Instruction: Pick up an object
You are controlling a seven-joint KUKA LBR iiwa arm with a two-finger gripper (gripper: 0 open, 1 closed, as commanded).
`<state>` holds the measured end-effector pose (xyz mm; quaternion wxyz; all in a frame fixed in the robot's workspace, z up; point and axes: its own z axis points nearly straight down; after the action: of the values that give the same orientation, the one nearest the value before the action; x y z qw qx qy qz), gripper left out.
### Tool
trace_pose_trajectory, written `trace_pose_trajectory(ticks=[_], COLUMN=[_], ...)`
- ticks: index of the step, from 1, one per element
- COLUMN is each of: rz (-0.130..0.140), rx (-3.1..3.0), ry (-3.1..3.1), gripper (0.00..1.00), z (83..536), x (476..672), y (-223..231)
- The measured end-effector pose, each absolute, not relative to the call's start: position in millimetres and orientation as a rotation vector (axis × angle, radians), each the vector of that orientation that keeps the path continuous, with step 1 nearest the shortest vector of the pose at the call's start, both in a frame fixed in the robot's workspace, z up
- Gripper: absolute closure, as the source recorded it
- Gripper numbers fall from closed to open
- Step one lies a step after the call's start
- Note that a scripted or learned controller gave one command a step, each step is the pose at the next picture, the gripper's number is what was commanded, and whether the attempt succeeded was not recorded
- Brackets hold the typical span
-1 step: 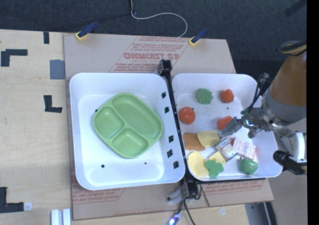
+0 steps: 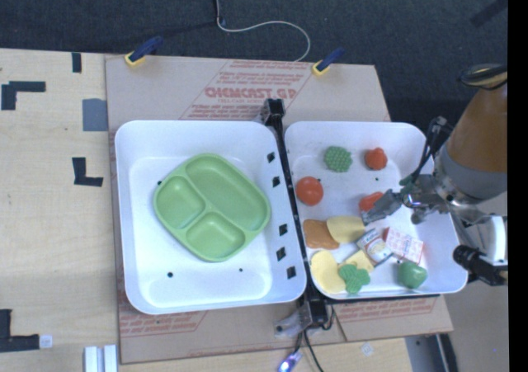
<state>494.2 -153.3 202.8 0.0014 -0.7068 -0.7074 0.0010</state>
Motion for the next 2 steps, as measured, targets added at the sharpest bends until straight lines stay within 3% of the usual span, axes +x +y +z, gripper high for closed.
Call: trace_pose_trajectory(ticks=[2], rz=[0.004], rx=[-2.219], ry=[-2.221], gripper=[0.00], z=[96], x=[487.0], y=[-149])
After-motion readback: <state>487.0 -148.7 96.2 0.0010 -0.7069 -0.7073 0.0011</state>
